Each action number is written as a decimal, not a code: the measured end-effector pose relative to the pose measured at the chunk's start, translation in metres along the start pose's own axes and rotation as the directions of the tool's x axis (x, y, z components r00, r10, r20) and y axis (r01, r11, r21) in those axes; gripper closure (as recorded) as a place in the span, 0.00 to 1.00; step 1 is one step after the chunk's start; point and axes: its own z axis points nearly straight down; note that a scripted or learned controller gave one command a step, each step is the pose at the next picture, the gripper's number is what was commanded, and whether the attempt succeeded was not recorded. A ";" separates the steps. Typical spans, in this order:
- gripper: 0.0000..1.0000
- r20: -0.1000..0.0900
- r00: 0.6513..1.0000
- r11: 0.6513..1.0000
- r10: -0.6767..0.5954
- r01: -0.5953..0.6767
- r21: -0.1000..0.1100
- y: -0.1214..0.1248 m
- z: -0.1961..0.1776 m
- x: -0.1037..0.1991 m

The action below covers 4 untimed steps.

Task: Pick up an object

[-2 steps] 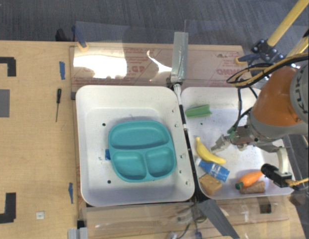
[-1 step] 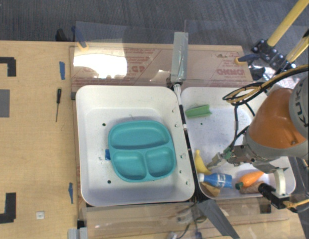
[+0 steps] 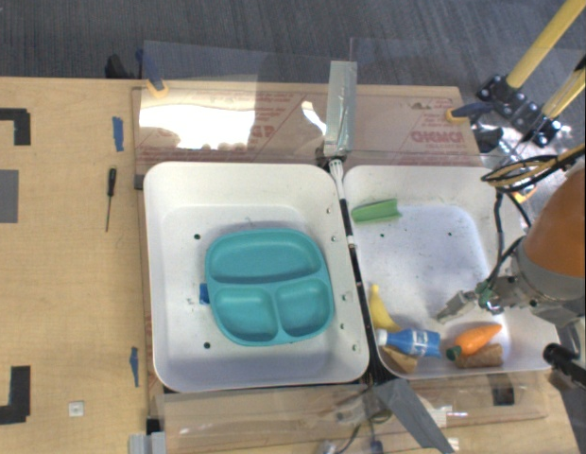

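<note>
Scanning from the left, I count two white bins side by side. The left bin (image 3: 170, 253) holds one teal divided plate (image 3: 267, 285) with three compartments. The right bin (image 3: 435, 244) holds one green block (image 3: 374, 211) near its top edge, one banana (image 3: 379, 306) by the dividing wall, one blue bottle (image 3: 415, 341) just below the banana, and one carrot (image 3: 479, 338) near the bottom right. The gripper (image 3: 474, 298) hangs just above the carrot, fingers spread with nothing between them.
</note>
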 end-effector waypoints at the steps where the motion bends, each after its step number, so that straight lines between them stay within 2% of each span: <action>1: 0.00 -0.009 0.999 1.000 -0.031 0.031 0.002 0.006 -0.038 -0.043; 2: 0.00 -0.005 0.998 0.998 -0.068 0.068 0.001 0.030 0.000 -0.027; 3: 0.00 -0.015 0.997 0.997 -0.076 0.076 -0.008 0.001 -0.002 -0.034; 4: 0.00 -0.005 0.997 0.997 -0.076 0.076 -0.003 0.009 -0.001 0.042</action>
